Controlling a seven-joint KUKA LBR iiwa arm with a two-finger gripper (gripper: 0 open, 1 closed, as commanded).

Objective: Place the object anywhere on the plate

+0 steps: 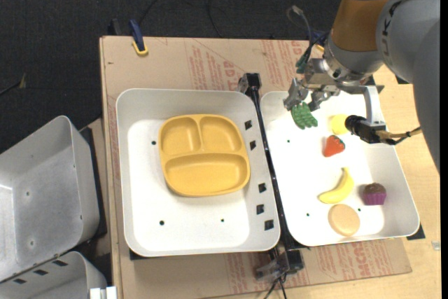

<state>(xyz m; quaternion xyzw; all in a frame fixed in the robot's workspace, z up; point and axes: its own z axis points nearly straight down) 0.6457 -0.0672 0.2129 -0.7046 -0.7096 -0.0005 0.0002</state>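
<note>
The gripper [306,96] hangs over the far left corner of the right bin [392,171], and a small green leafy toy [304,116] sits just below its tips, apparently touching them. Whether the green toy is pinched or merely lies under the gripper on the bin floor cannot be told from this slant, nor how wide the gripper stands.

Taking the yellow plate [204,153] as the landmark: it lies in the middle of the left bin [140,150], its long side running left to right, with three compartments. The green toy and gripper are to the plate's right and a little farther from the camera, across the wall between the bins. So the coming move likely has to travel leftward and slightly nearer.

Farther right of the plate lie a strawberry [334,145], a banana [337,188], a lemon [339,124], a purple piece [374,194] and a tan round [344,219].
</note>
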